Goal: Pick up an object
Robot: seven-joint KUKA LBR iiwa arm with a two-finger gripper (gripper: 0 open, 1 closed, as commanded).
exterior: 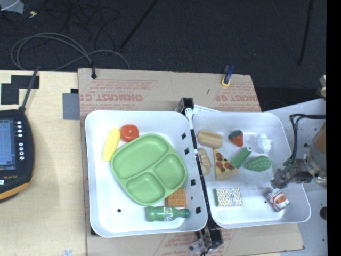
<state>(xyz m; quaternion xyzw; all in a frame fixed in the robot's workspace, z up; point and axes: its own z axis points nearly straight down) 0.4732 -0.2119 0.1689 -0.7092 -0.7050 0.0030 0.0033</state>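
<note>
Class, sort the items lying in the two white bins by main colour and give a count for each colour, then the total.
Green: 4 – divided plate, bottle, cucumber, leafy piece
Red: 3 – tomato, strawberry, small can
Yellow: 1 – banana
Tan or brown: 4 – waffle, hot dog bun, bread, pizza slice
White: 2 – crumpled piece, patterned packet
Total: 14

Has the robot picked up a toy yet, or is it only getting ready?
Not yet, it seems. Done: the gripper has reached into the right bin, near its right edge. In hand: it sits just above the small red and white can, which lies on the bin floor. I cannot tell if the fingers are around it. Left: grabbing the can and lifting it. The other toys, like the pizza slice, lie untouched.
</note>
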